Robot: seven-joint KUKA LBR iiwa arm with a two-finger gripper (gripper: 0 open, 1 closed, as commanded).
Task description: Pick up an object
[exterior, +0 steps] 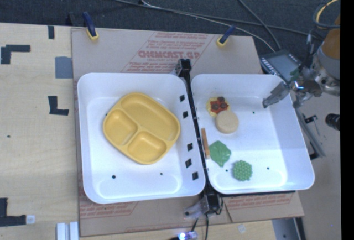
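Observation:
The right bin (287, 139) holds several small items. A red and yellow piece (218, 105) touches a round beige piece (227, 121) near the bin's left wall. Below them lie a thin orange stick (204, 142), a green leafy piece (219, 152) and a round bumpy green piece (241, 170). My gripper (282, 102) hangs over the bin's upper right corner, well to the right of the items. Its fingers are spread, so it is open, and nothing is between them.
The left bin (94, 178) carries a yellow divided plate (142, 127). A black divider (191, 123) runs between the bins. Both bins rest on a cardboard sheet (155, 51) held by two clamps at the back. Cables trail across the dark floor behind.

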